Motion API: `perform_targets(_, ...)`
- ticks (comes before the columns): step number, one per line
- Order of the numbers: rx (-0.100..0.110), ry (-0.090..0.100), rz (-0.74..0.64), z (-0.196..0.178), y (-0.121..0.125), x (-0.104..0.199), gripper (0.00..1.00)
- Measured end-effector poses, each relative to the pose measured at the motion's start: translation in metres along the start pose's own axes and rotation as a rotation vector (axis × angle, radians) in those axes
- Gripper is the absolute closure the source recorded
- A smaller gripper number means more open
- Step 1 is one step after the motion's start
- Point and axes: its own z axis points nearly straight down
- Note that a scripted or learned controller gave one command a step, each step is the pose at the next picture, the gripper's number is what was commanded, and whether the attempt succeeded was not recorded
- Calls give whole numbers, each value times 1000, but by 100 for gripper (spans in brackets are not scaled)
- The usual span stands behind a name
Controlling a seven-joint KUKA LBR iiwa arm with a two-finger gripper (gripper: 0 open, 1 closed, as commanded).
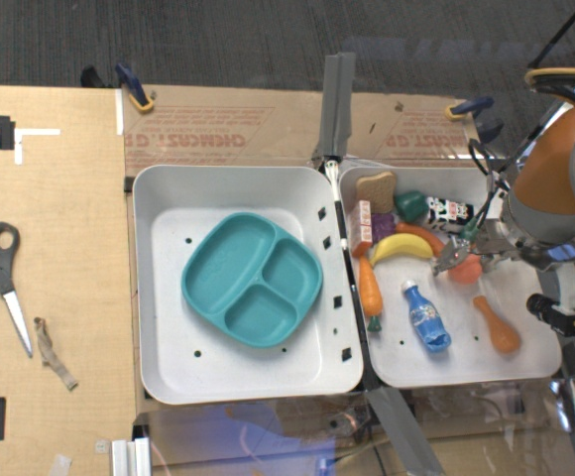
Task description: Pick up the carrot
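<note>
Two shallow white bins sit side by side on the bench (50,266): the left bin (154,296) carries a teal divided plate (253,279), and the right bin (466,365) carries the loose items. The arm (555,177) enters from the right, and its pincer (456,254) hangs low over the middle of the right bin. Whether the pincer fingers are apart or together cannot be told; nothing is visibly between them.

The carrot (369,288) lies well to the left of the pincer and a little nearer the camera, lengthwise against the bin's left wall. A yellow banana (402,248) lies between the carrot and the pincer, just left of the pincer. A reddish-orange item (466,270) sits directly beside the pincer tip. A blue bottle (426,317) lies below and left of the pincer. An orange drumstick-shaped item (496,325) lies below and right of it. Beyond the pincer, toward the bin's far wall, are a dark green item (410,205), a slice of bread (375,186) and a small black-and-white carton (450,211).

Scissors (2,266) lie far left on the bench.
</note>
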Motion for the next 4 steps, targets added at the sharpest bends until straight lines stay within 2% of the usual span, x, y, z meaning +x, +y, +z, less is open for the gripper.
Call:
perform_targets(1,8,17,246,1,-62,-21,0)
perform_targets(2,5,3,359,2,-72,-6,0)
perform_targets(3,8,2,356,-7,-72,-6,100)
perform_targets(4,8,2,723,2,-89,48,100)
